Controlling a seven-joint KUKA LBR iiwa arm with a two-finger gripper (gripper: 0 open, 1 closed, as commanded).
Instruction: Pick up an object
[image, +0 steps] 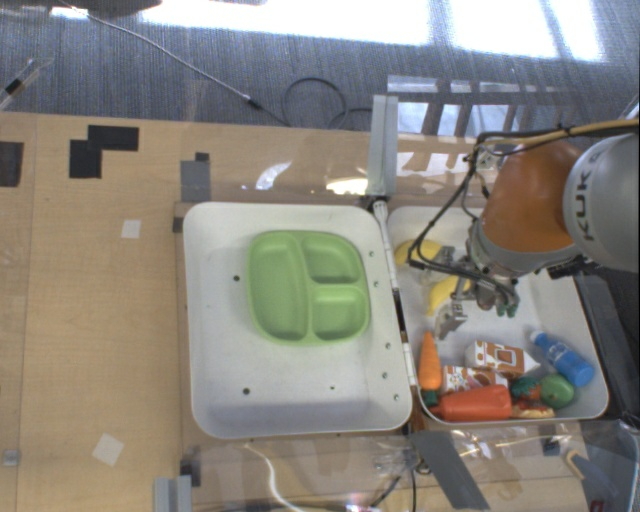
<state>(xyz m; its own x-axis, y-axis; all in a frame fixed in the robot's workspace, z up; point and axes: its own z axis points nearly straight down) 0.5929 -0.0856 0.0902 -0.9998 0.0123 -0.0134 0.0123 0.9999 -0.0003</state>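
My gripper hangs over the right bin, below the orange wrist band, near the bin's middle. Just to its left lies a yellow banana, partly hidden by the gripper's body. In front of the gripper lie an orange carrot, two small brown-and-white cartons, a red pepper-like piece, a green round piece and a blue bottle. I see nothing held in the gripper.
The left bin holds a green divided plate. A metal post stands behind the wall between the bins. Cables run around the wrist at the back of the right bin.
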